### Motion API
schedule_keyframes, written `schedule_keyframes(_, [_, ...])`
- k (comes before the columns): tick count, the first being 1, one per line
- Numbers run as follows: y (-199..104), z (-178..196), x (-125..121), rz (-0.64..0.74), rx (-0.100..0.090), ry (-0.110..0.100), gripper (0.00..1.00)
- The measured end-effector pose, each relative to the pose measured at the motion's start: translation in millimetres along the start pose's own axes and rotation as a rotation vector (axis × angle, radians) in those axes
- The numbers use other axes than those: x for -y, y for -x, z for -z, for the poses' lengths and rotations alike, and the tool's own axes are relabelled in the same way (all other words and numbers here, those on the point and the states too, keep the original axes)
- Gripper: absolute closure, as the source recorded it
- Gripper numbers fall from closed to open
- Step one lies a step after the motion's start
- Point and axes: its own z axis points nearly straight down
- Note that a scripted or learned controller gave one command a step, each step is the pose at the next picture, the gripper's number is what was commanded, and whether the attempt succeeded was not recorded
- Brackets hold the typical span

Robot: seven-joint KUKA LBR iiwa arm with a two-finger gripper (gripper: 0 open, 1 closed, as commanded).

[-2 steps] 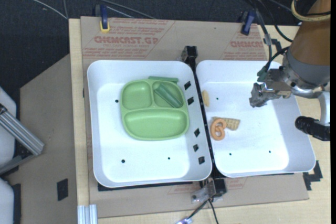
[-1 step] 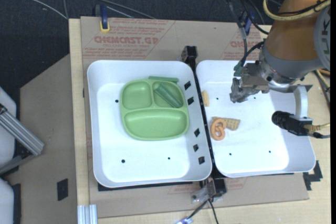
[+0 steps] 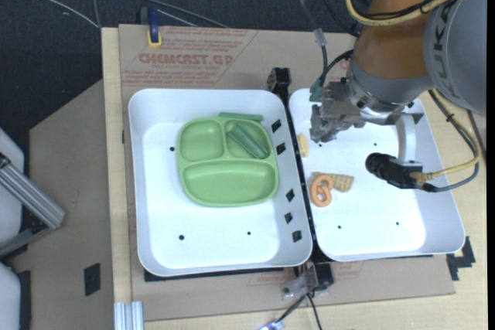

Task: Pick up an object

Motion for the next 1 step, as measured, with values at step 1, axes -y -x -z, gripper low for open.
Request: schedule_keyframes(1, [-47.9, -5.1, -9.7, 0.0, 0.0, -0.001, 1.0])
